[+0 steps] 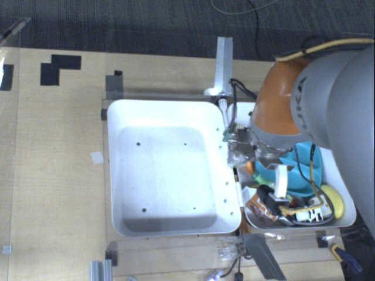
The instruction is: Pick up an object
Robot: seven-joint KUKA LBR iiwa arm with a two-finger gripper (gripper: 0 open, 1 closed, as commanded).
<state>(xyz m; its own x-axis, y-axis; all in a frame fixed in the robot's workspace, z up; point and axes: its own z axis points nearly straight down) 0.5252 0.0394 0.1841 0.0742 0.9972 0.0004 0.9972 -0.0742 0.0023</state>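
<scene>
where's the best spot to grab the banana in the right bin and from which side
Probably the banana's upper-middle stretch, coming straight down from above. It lies flat along the right bin's outer wall, curving with it, so fingers should straddle its width. Its lower end sits against clutter and the wall crowds its outer side.

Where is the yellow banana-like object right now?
The yellow banana-like object lies in the right bin, against its near-right corner, just right of the blue object and the arm's wrist.
</scene>
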